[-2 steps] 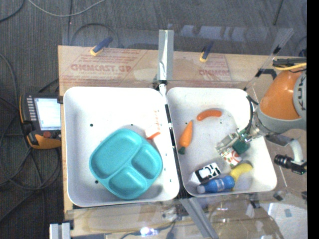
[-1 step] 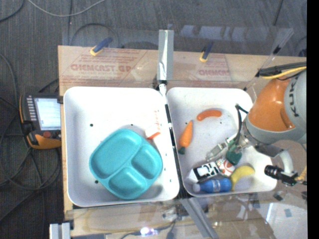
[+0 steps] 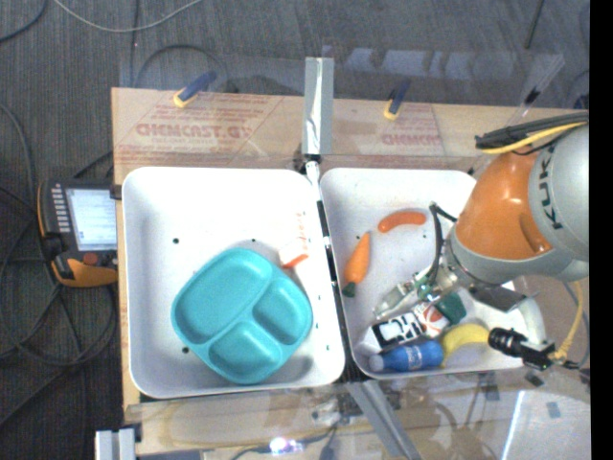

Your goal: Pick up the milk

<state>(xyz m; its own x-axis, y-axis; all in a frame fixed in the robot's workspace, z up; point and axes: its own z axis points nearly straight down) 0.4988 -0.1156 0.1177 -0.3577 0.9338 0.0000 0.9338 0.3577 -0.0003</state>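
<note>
The milk (image 3: 406, 327) is a small black and white carton lying on its side near the front of the right bin (image 3: 402, 192). My gripper (image 3: 412, 293) hangs low over that bin, right above and just behind the carton. The orange and grey wrist (image 3: 508, 218) comes in from the right and hides the bin's right part. Whether the gripper touches the carton is not visible.
A blue bottle (image 3: 408, 356) and a yellow banana (image 3: 467, 336) lie in front of the milk, with a green item (image 3: 451, 307) beside it. A carrot (image 3: 356, 259) and an orange sausage (image 3: 400, 220) lie further back. A teal divided plate (image 3: 242, 314) sits in the left bin (image 3: 163, 209).
</note>
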